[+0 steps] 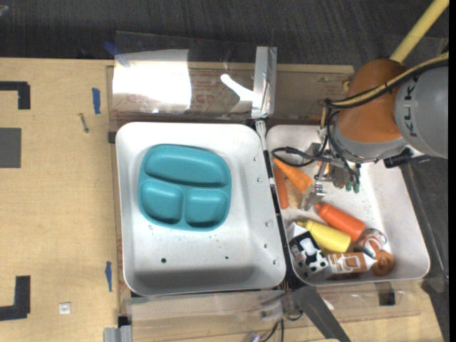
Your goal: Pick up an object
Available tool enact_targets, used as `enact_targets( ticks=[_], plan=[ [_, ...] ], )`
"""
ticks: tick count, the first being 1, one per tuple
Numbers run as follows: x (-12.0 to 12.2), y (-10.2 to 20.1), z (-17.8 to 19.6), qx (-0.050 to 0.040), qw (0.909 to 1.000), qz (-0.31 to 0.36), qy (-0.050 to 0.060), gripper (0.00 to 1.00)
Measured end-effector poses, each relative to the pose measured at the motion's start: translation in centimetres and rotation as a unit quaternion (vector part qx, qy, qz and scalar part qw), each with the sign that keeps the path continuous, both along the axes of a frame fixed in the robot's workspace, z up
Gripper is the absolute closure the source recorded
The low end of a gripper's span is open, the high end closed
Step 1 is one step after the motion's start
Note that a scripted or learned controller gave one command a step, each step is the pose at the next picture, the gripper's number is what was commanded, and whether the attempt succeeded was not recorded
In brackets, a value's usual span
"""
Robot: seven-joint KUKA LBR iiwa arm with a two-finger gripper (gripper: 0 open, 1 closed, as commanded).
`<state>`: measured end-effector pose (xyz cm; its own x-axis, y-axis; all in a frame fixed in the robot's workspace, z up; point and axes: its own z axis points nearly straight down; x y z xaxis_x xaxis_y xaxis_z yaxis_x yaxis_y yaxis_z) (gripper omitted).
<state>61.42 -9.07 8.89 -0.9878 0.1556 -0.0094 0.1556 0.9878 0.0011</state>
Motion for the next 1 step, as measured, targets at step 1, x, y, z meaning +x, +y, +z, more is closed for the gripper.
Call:
enact_targets(
  ticks=[1],
  plan=[
    [-9.13,-1.01,0.07,-0.0005,0.9989,0.046,0.0,0.0]
  ],
)
